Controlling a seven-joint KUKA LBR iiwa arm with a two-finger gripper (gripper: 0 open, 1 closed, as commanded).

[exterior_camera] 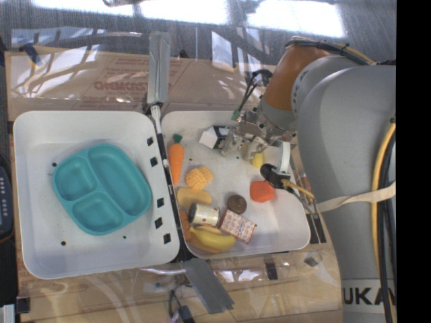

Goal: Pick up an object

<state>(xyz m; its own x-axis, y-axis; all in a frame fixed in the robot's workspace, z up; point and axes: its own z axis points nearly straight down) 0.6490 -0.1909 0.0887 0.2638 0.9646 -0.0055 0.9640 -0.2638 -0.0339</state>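
Note:
My gripper (234,142) hangs low over the back of the right bin (291,231), just right of a small black-and-white carton (214,137). A small yellow piece (257,159) lies just to the gripper's right. Nothing shows as held. Lying in this bin are a carrot (176,163), a yellow corn-like piece (199,177), a pale bread piece (192,196), a small can (204,214), a banana (212,238), a patterned snack box (238,226), a brown round piece (236,203) and an orange-red piece (262,191).
The left bin (40,247) holds a teal divided plate (101,188). A divider with black clips (161,180) separates the two bins. The grey arm (343,133) covers the right bin's right side.

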